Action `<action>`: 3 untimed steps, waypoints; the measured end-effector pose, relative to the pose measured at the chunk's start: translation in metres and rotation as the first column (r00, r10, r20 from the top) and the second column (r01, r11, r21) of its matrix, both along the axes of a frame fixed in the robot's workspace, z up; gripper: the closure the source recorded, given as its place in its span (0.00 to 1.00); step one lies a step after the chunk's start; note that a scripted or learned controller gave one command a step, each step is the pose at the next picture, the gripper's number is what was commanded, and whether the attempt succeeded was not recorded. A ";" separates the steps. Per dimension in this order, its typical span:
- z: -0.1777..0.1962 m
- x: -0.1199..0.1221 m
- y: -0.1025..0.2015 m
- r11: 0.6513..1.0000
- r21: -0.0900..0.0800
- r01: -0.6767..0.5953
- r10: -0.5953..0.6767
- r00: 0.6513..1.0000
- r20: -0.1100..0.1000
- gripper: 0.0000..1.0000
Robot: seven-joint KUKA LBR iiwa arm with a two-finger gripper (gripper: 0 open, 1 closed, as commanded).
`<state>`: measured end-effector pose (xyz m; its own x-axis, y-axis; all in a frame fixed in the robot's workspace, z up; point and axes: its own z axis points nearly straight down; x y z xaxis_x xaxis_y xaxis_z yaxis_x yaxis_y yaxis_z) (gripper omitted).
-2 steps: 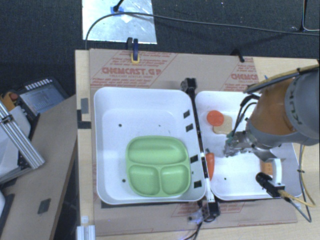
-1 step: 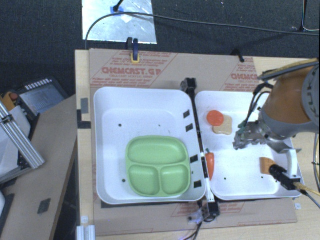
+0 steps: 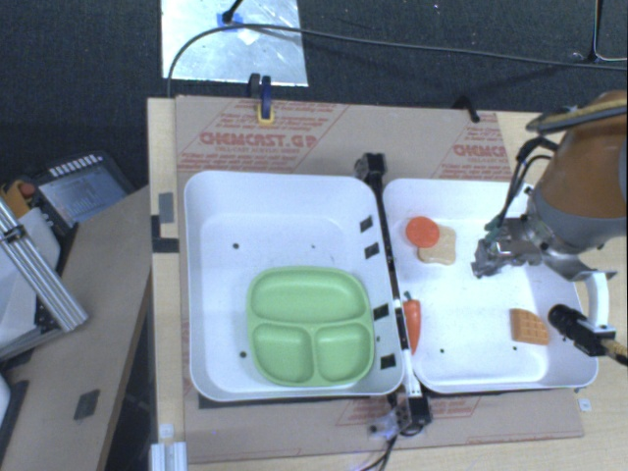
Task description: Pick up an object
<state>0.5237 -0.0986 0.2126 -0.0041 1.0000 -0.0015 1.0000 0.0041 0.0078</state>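
i had the gripper [image 3: 488, 260] low in the right bin [image 3: 471, 361], bread slice [image 3: 439, 246] at its 9 o'clock; finger state unclear, can't tell.

Robotics lab test station

Two white bins [image 3: 294, 199] sit on a cardboard-covered worktop [image 3: 324, 130]; behind the bins, cables [image 3: 422, 47] cross dark carpet, and aluminium framing [image 3: 39, 278] lies left of them.
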 end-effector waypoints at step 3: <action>0.018 0.053 0.158 1.000 0.005 -0.006 0.006 1.000 -0.005 1.00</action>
